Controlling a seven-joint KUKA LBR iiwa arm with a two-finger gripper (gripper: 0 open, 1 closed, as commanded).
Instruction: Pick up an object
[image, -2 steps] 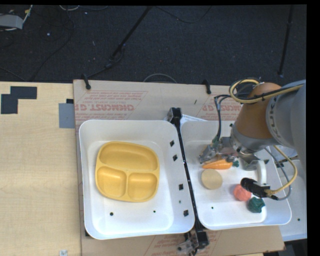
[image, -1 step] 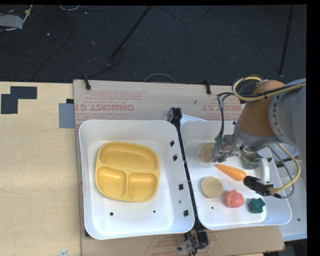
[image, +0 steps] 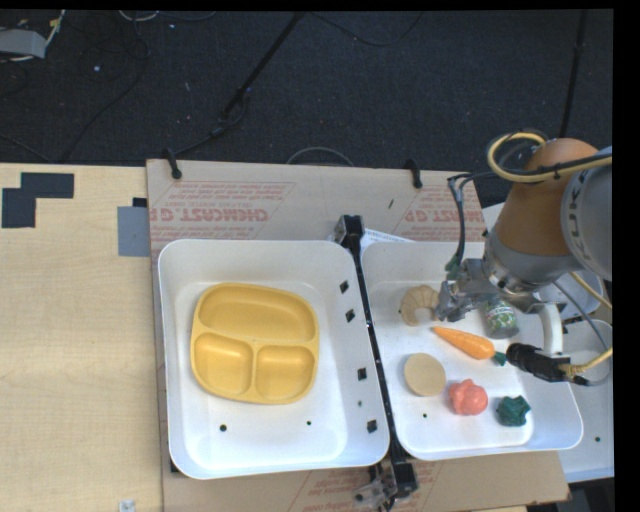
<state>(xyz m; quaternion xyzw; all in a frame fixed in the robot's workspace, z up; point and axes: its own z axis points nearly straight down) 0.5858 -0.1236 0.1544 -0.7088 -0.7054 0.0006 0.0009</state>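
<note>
Gripper (image: 452, 300) hangs low in right bin (image: 560, 425) near its far edge, finger state unclear; toy carrot (image: 464, 342) lies just beside it, toward the near edge.

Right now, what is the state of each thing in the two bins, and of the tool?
Yellow tray: lies flat in the left bin, compartments up.
Carrot: lies on its side in the right bin, just below the tool.
Tan disc: lies flat.
Pink piece: rests beside the disc.
Green piece: rests near the front right corner.
Beige piece: rests left of the tool.
Tool: low over the right bin, holding nothing visible.
</note>
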